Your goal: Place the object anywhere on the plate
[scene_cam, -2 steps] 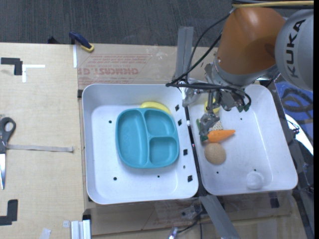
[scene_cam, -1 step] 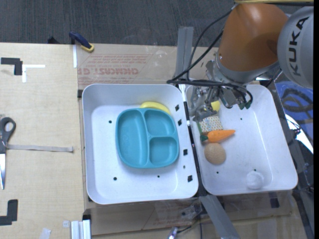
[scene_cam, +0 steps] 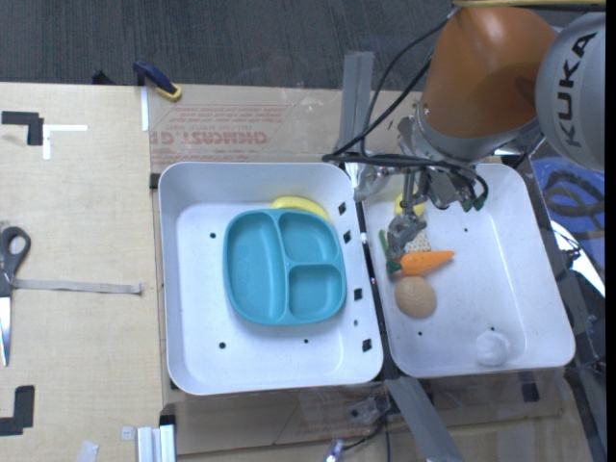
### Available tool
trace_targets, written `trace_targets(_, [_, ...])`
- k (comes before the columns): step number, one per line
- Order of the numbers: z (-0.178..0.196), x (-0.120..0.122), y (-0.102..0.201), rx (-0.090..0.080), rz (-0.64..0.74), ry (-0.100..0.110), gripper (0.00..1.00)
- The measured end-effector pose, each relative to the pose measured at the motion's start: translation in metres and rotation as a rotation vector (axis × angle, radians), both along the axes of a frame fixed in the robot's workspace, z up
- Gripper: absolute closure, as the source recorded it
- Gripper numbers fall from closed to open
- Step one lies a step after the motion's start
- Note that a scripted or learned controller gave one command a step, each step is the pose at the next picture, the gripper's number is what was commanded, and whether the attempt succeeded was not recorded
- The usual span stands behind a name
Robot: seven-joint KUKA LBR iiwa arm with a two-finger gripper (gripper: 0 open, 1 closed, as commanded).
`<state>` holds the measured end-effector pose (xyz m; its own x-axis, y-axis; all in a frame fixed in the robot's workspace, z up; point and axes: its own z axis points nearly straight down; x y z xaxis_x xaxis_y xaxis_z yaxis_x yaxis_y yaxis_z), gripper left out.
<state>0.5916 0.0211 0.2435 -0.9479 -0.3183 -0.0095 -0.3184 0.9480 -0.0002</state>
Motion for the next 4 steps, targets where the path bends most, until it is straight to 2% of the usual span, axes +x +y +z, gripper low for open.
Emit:
trace_targets(1, [0.01,0.002,0.0,0.002,-0.003,-0.005,1.0])
trace_targets(2, [0.01,0.002,0.0,0.002,-0.003,-0.005,0.0])
trace_targets(3, [0.02,0.003,0.0,0.003,-0.006,-0.01,1.0])
trace_targets(4, [0.044,-0.053,0.049,-0.002,0.117,0.004,1.0])
